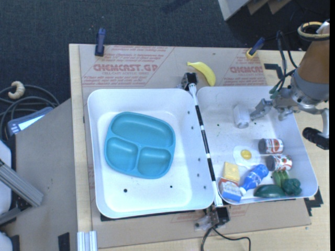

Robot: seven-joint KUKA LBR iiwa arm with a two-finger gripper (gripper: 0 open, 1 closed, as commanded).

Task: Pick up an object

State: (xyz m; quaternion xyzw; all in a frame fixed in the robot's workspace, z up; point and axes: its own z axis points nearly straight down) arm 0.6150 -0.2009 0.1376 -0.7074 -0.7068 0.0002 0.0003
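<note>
Here, the gripper (272,110) hangs over the top part of the right bin (220,101), and its two grey fingers (260,110) are spread wide apart with nothing between them. A small grey cup (241,116) lies on its side just beside the nearer finger, a little to its left, not touching it as far as the picture shows. Below the fingers, lower in the same bin, sit two small cans (270,146), one above the other. Left of the cans is a round yellow thing (245,154), and under that a yellow block (231,171). A blue bottle (253,177) lies near the block, and green toy veggies (280,184) rest in the bin's bottom corner. Far to the left of the fingers, the left bin (99,106) holds a blue plate with three parts (140,145). A yellow banana (203,71) lies on the bench above the bins, up and to the left of the fingers.
</note>
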